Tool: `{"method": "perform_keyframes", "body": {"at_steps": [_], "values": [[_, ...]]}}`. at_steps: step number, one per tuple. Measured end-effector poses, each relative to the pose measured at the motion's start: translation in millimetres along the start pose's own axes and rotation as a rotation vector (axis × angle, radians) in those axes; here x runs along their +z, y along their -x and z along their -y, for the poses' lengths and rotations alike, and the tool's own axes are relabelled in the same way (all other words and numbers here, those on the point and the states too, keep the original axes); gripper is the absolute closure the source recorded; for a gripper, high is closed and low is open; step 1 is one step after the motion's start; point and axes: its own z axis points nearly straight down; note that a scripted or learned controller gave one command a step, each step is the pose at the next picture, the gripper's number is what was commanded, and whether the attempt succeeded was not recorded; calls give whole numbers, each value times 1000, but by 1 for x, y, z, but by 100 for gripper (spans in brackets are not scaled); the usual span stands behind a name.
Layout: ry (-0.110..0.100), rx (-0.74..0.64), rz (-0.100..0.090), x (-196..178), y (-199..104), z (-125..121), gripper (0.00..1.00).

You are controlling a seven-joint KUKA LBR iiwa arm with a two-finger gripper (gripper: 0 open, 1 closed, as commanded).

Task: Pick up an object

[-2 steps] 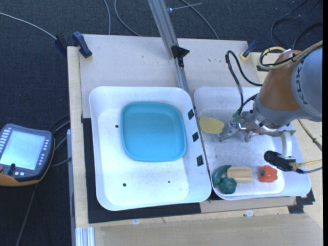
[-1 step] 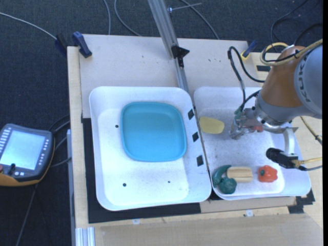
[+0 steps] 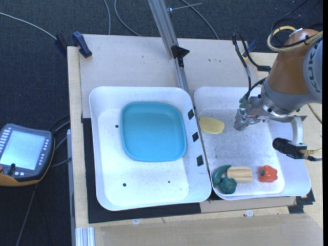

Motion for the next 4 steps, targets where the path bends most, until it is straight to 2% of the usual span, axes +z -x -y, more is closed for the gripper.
{"method": "perform_keyframes", "body": {"at_steps": [1, 2, 3, 4], "values": [[1, 1, 0, -61, 1, -7, 100], [-6, 1, 0, -42, 1, -7, 100], [-6, -3, -1, -37, -50, -5, 100], [-3, -3, -2, -54, -99, -3, 100]]}}
